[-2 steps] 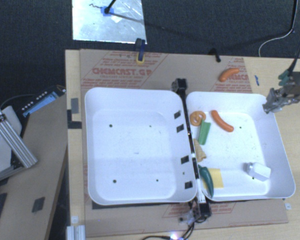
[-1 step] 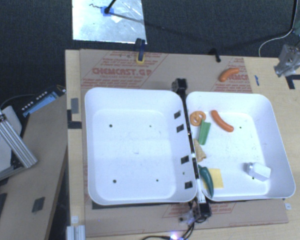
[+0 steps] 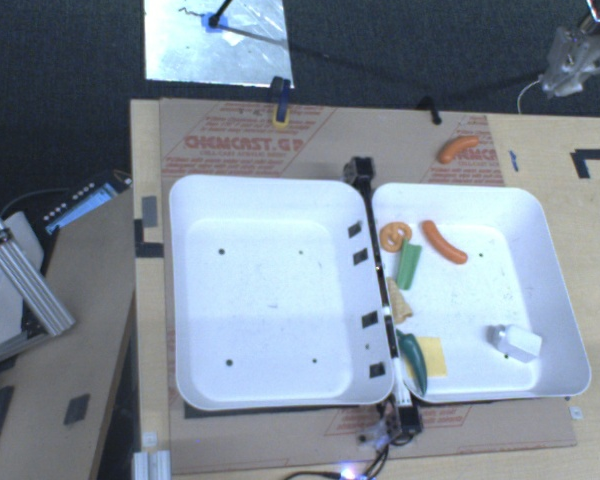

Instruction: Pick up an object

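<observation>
- Camera view: the gripper (image 3: 578, 56) hangs at upper right, outside both bins; whether it is open or closed, I cannot tell.
- An orange sausage (image 3: 445, 241), smooth and rounded, lies in the right bin (image 3: 555, 258), near a pretzel (image 3: 394, 235).
- It is probably light, slippery plastic; grasp across its middle.

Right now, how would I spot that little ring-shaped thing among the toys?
Look in the right-hand bin, near its upper left corner beside the divider. The orange ring lies just above a green piece; it alone has a hole through its middle.
</observation>
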Controlling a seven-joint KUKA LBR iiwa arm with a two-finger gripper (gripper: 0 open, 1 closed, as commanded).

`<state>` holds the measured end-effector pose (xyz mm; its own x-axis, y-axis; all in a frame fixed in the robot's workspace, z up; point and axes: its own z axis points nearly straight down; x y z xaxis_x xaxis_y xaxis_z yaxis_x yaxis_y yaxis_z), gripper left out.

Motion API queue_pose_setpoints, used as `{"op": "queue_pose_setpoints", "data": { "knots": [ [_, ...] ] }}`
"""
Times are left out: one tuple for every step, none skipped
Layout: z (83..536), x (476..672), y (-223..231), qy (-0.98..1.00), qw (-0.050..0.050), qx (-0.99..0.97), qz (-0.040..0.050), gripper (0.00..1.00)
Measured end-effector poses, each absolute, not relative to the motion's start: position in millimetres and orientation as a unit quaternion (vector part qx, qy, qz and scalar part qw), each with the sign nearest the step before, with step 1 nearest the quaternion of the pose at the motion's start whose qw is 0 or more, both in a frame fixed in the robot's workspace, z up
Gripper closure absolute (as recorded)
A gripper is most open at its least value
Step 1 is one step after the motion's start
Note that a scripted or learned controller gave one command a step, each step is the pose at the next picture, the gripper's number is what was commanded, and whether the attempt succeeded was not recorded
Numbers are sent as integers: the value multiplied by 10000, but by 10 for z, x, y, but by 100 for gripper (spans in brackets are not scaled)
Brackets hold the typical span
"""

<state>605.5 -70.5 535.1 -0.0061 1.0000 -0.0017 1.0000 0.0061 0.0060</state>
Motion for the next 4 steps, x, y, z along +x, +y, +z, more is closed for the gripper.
{"op": "queue_pose_setpoints", "data": {
  "knots": [
    [4649, 6698, -1428, 7058, -5, 7084, -21, 100],
    [4455, 6055, -1368, 7070, -5, 7072, 0, 100],
    [5076, 6704, -1339, 7093, 52, 7049, 30, 100],
    [5193, 6638, -1159, 7091, 20, 7051, 14, 100]
  ]
}}
